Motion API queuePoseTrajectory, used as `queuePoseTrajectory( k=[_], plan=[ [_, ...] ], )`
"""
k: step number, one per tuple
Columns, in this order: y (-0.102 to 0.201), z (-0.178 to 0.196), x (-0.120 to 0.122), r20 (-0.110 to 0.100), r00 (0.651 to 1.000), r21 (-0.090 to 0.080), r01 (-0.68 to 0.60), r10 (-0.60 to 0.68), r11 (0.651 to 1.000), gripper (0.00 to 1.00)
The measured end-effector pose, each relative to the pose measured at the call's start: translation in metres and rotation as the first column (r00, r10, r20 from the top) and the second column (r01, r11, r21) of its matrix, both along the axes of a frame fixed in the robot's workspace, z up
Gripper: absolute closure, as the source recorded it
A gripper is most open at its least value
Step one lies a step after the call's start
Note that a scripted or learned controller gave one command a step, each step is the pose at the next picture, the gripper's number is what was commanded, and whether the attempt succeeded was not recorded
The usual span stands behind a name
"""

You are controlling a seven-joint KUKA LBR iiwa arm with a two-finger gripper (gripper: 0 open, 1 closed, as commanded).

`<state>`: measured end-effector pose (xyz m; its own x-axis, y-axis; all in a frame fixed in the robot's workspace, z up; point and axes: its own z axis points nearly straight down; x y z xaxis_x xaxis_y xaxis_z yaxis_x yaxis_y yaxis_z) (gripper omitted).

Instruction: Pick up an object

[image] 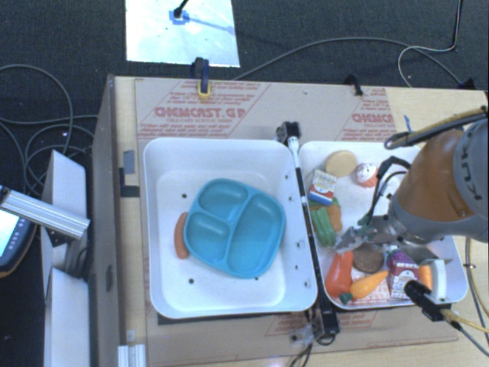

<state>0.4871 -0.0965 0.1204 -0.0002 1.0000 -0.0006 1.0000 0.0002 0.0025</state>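
Over the right bin (pixel 458 281) I see my hand (pixel 353 237) hovering above toy food, near the brown disc (pixel 368 260) and carrot (pixel 367 284); grip state, can't tell.

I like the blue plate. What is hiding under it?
An orange hot dog pokes out beside the blue plate, at its left edge. The plate lies in the white left bin. Whatever is beneath the plate is covered.

One fixed camera looks down at a slant on both white bins (pixel 229 147), arm (pixel 439 186) entering from right.
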Motion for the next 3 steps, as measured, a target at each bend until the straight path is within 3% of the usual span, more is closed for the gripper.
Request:
queuePoseTrajectory(
  k=[1, 2, 3],
  plan=[
    [-0.042, -0.033, 0.006, 0.005, 1.000, -0.001, -0.001, 0.001, 1.000, 0.00],
    [-0.091, -0.035, 0.099, 0.001, 1.000, -0.001, -0.003, 0.003, 1.000, 0.00],
    [-0.079, -0.036, 0.144, 0.000, 1.000, 0.000, -0.005, 0.005, 1.000, 0.00]
  ],
)
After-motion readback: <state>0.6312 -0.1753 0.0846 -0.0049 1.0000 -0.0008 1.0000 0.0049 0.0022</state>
